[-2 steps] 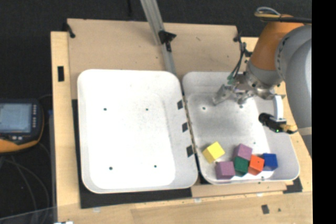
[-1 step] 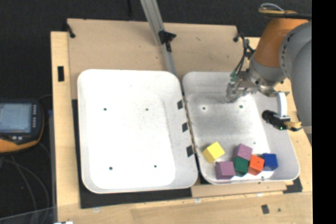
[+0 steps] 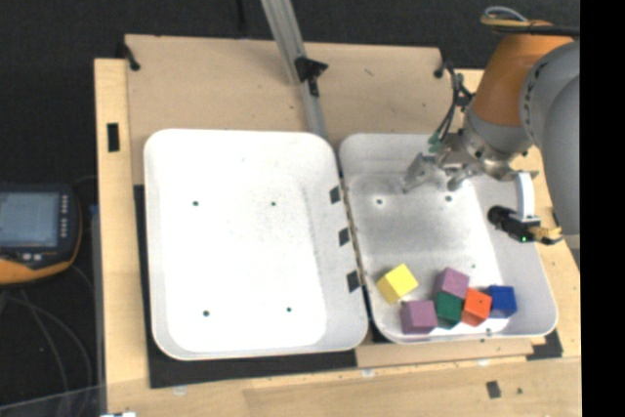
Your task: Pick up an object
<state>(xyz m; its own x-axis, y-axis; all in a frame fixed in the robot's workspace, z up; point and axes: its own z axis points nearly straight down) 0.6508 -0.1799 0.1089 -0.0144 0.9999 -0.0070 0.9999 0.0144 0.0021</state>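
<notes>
Several small blocks lie at the near end of the right bin (image 3: 391, 161): a yellow block (image 3: 397, 283), two purple blocks (image 3: 452, 283) (image 3: 418, 315), a green block (image 3: 448, 308), an orange block (image 3: 477, 306) and a blue block (image 3: 502, 300). My gripper (image 3: 436, 173) hangs over the far part of the right bin, well away from the blocks. Its fingers (image 3: 417, 173) are spread apart with nothing between them.
The left bin (image 3: 239, 239) sits beside the right one, joined by small black clips (image 3: 344, 234). A slanted metal pole (image 3: 283, 15) rises behind the bins. A handheld pendant (image 3: 34, 225) rests off the bench at the left.
</notes>
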